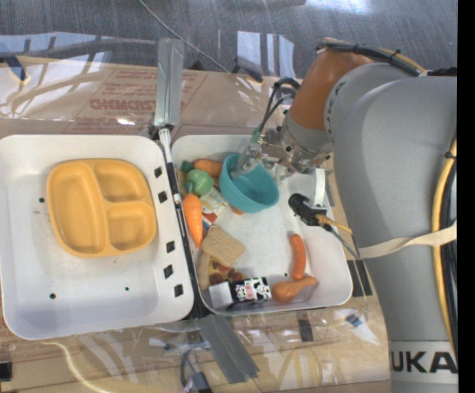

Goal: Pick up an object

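My gripper (pixel 260 155) hangs over the back of the right bin (pixel 329 256), shut on the far rim of a teal bowl (pixel 252 189). The bowl is tilted, and its lower edge lies over the toys beside it. Left of the bowl are a green pepper (pixel 199 182), a small orange piece (pixel 207 167) and a carrot (pixel 192 218). A slice of bread (pixel 223 246) lies below them. A sausage (pixel 298 255), a drumstick (pixel 292 288) and a black-and-white cow-patterned toy (pixel 244 291) lie toward the front of the bin.
The left bin (pixel 24 293) holds a yellow divided plate (pixel 100 205). A ridge with black clips (pixel 172 236) separates the two bins. The grey arm (pixel 393 178) covers the right bin's right side.
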### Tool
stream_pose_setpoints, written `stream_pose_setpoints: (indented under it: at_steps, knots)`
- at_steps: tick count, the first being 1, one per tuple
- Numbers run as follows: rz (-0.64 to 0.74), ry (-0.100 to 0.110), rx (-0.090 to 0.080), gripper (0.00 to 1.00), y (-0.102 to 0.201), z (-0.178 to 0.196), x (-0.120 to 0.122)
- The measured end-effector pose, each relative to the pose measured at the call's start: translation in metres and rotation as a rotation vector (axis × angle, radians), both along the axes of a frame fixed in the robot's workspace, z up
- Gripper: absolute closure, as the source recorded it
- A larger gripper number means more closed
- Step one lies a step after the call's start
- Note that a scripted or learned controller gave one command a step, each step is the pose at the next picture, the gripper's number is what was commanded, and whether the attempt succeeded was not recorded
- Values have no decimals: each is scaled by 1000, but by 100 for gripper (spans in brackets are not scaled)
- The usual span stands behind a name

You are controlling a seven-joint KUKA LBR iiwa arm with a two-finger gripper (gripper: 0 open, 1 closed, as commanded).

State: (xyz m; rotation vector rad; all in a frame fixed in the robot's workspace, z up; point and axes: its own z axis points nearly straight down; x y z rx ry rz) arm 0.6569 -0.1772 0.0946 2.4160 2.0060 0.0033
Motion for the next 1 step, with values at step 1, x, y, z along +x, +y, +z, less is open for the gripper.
stream_pose_setpoints:
  at_steps: [1]
  knots:
    - [6,9,-4,100,-2,12,-1]
